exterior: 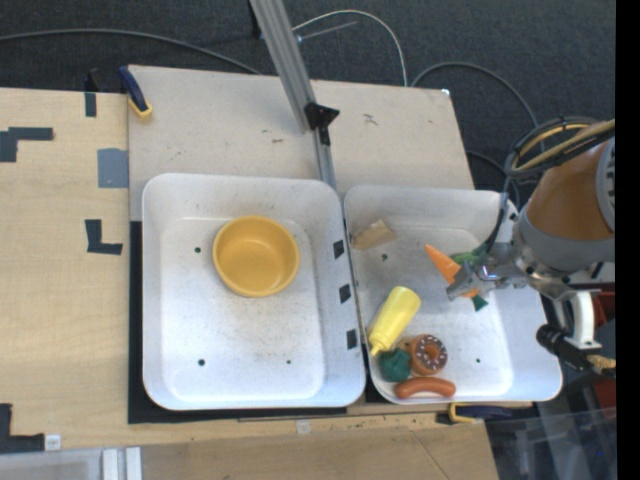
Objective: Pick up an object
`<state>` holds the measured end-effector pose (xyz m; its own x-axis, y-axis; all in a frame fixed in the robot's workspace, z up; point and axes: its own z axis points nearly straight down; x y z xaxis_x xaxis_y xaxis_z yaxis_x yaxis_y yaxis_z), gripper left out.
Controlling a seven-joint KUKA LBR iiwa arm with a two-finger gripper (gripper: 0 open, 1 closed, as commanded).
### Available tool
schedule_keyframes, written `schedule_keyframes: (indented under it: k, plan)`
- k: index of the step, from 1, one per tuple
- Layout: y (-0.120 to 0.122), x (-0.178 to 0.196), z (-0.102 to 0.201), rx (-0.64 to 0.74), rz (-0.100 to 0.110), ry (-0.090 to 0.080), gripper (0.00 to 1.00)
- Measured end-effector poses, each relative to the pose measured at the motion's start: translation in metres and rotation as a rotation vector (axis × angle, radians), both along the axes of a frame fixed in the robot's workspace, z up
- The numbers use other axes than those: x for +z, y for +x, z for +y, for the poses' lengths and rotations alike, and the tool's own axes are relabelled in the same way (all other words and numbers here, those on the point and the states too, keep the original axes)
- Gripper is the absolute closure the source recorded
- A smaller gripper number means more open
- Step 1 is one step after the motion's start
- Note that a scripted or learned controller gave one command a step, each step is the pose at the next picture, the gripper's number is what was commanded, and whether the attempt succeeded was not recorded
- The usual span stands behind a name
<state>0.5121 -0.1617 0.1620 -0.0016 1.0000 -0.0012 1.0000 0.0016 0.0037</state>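
In the right bin (480, 203) my gripper (468, 280) is low over the floor, right at the green leafy end of a toy carrot (438, 259) whose orange tip points up-left. A teal-green bit (481, 303) shows just under the gripper. Below-left of it lie a yellow squeeze bottle (394, 318), a chocolate donut (428, 352), a dark green toy (394, 365) and a red sausage (424, 388). A tan block (372, 234) rests near the bin's top-left corner.
The left bin (160, 298) holds a yellow bowl (256, 256). A grey metal pole (290, 58) slants down to the divider between the bins. The arm's orange band (565, 203) hangs over the right bin's right edge. Cables lie behind the bench.
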Motion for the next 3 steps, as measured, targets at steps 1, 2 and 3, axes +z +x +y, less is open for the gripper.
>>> schedule_keyframes:
  k: [1,2,3]
  plan:
    - [-0.007,0.046,0.000,-0.001,0.002,0.000,1.00]
    - [0.003,0.100,0.006,0.001,-0.001,0.000,1.00]
    - [0.003,0.137,0.006,0.000,0.001,0.000,1.00]
